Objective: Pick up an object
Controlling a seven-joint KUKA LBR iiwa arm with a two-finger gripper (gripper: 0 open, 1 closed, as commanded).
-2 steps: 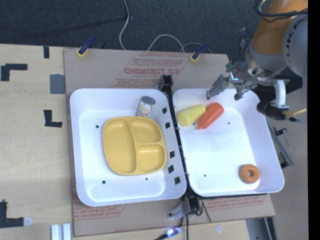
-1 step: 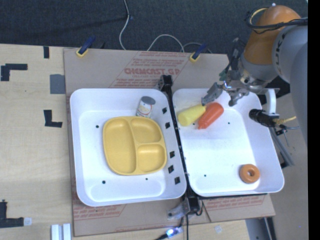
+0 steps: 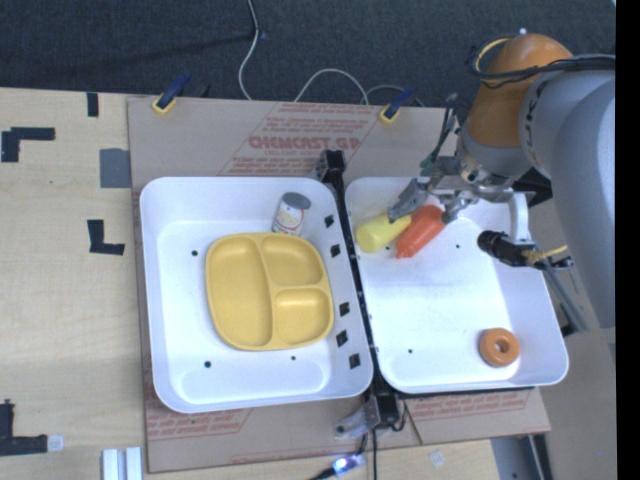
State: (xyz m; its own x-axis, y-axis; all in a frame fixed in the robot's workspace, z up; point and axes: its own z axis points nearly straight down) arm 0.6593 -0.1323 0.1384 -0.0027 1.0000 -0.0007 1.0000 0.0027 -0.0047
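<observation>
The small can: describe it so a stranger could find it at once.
Start at the left bin, the one with the yellow divided plate. Just beyond the plate's far edge, near the wall between the bins, stands the small can. It is the one silvery, cylindrical thing; everything else nearby is yellow, orange or brown.

arm (image 3: 570, 138): grey casing | orange wrist band | end effector (image 3: 432, 198): dark metal

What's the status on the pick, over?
Tool low in right bin, over orange carrot. Grip unconfirmed. Yellow piece touching carrot. Donut far corner, out of the way.
</observation>
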